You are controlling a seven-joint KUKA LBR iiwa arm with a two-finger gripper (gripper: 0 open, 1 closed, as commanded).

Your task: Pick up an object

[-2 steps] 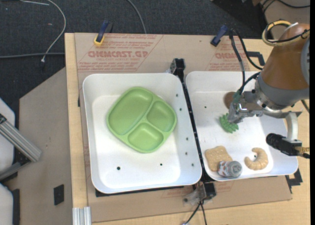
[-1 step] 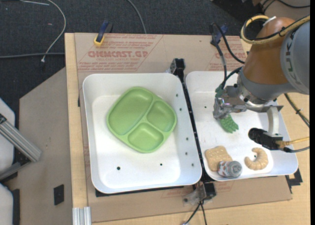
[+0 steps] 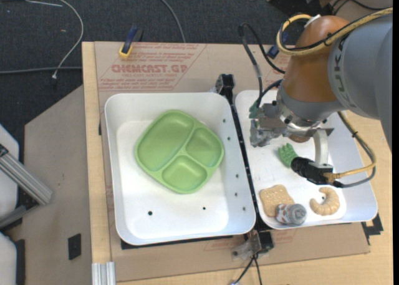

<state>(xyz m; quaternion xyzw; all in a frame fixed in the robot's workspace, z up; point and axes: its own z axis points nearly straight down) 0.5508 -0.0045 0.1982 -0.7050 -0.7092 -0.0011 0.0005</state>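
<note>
Objects in the right bin [image 3: 368,202] number four: one small green toy [image 3: 286,154] with a bumpy, knobbed outline near the bin's centre; one tan cracker-like square [image 3: 273,197] with rounded corners at about 7 o'clock of the bin; one grey, shiny, rounded lump [image 3: 292,214] touching the cracker's lower edge; and one beige curled piece [image 3: 326,202], ridged like a shrimp, at about 5 o'clock. The left bin [image 3: 124,215] holds one plate [image 3: 179,150], a smooth light-green plastic dish with rounded corners and three compartments, lying tilted near the bin's middle. Both bins are shallow, white and glossy, resting side by side on a cardboard-covered table [image 3: 156,65]. One gripper [image 3: 265,133], grey metal, hangs over the right bin's 10 o'clock part, just beside the green toy; whether its fingers are apart or together I cannot tell.
</note>
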